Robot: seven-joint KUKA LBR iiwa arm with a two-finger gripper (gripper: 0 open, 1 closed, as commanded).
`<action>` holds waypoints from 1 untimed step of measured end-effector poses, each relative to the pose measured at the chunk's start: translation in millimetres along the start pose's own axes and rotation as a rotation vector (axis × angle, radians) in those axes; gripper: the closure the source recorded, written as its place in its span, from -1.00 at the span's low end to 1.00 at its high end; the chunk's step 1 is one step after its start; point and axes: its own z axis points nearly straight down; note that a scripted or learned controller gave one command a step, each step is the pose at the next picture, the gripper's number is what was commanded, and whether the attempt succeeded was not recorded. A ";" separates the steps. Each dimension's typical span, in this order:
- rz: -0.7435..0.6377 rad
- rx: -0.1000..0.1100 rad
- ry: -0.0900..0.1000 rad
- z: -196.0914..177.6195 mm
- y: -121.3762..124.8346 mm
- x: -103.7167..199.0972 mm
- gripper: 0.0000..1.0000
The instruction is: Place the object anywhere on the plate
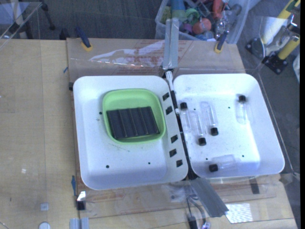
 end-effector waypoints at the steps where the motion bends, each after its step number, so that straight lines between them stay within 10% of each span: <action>1: 0.000 0.000 0.000 0.0 0.0 0.0 -1.00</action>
